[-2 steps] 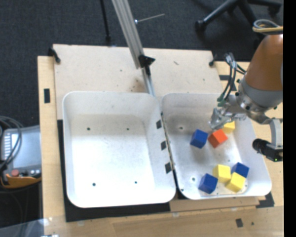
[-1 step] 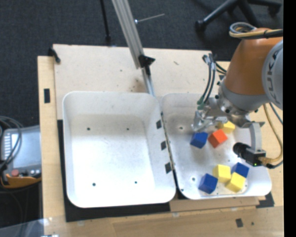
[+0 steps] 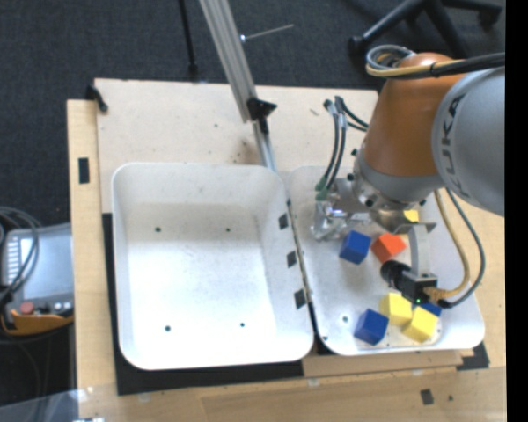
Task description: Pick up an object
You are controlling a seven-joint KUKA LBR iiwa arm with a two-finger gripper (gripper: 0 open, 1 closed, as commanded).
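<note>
My gripper hangs low over the upper left part of the right bin, under the arm's orange band. Just right of it and nearer the camera lies a blue cube, with an orange block beside it. Nothing shows as held by the gripper. Near the bin's front edge sit a second blue cube and two yellow cubes. A sliver of another yellow piece peeks out beneath the wrist. The arm hides the bin's far right part.
The left bin lies beside the right one, and their rims meet in the middle. A slanted metal post rises behind the bins. Cables hang from the wrist, and a black fitting sits over the blocks.
</note>
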